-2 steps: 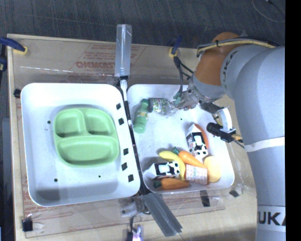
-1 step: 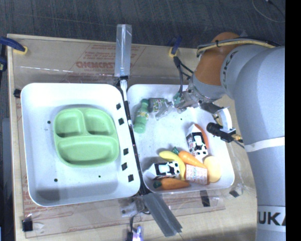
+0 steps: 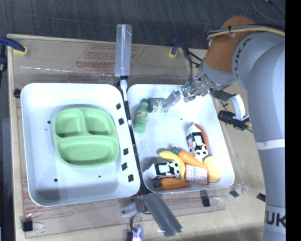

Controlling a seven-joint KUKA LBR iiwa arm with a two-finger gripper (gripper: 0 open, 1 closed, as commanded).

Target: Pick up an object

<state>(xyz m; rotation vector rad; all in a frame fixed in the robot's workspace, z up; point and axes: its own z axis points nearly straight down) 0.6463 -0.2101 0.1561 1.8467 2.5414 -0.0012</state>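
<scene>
My gripper (image 3: 166, 103) reaches into the right bin (image 3: 218, 115) from the upper right, low over its back part. Its tip is right beside the dark top end of a green bottle (image 3: 140, 119), which lies on its side in the bin's back left corner. I cannot make out whether the tip touches the bottle. In the bin's front half is a pile of toy food: a banana (image 3: 169, 157), a carrot (image 3: 172, 184), a second carrot (image 3: 190, 158) and two cow-patterned cartons (image 3: 197, 142) (image 3: 166, 169).
The left bin (image 3: 35, 174) holds a light green divided plate (image 3: 86, 137). A grey bar (image 3: 124, 49) stands up behind the divider between the bins. Blue clamps (image 3: 12, 45) grip the bench's back edge. The arm's grey body (image 3: 263, 84) fills the right side.
</scene>
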